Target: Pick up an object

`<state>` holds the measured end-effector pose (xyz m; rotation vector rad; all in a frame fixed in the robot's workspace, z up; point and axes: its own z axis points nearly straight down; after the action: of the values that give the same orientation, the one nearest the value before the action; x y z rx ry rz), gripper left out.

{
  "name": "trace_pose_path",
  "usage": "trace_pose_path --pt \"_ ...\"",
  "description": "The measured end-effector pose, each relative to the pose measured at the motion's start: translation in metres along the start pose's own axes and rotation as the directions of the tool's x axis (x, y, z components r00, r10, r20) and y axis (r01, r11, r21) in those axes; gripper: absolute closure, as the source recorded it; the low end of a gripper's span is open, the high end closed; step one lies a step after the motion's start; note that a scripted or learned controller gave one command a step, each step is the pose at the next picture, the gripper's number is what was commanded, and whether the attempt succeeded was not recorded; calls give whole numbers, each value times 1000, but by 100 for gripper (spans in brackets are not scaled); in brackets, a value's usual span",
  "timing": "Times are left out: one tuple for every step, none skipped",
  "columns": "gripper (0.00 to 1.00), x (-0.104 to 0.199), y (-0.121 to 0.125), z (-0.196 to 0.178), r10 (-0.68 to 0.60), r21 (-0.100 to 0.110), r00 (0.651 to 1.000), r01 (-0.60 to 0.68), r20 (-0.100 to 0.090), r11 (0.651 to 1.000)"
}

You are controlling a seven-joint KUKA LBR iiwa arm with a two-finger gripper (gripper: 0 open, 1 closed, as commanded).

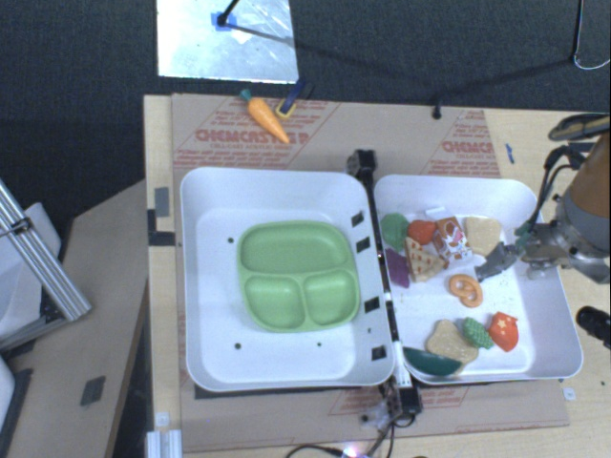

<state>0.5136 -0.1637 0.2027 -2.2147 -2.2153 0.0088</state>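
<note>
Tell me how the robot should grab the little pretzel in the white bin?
Probably from straight above. The pretzel lies flat on the floor of the right bin, a little apart from the other toy foods, so the end effector beside it could likely close across the outer ring's narrow width. Its holes and thin loops make a sideways approach seem harder.

Glossy white plastic bins [277,184], a matt green plastic divided tray [296,275], printed brown cardboard [239,132] beneath, shiny foil sheet [227,27] behind.

bins [277,184]: 2 | green tray [297,275]: 1 | toy foods [466,290]: about 10 | carrot [267,119]: 1
</note>
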Motion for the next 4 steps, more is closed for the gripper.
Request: trace_pose_path --pt "0 0 3 -6 -3 -11 1000 3 2 1000" --pt "0 -9 -1 48 0 -8 1000 0 2 1000" --pt "0 -9 0 111 -1 -7 1000 1 1 1000" --pt "0 -9 0 118 -1 -10 1000 1 2 1000"
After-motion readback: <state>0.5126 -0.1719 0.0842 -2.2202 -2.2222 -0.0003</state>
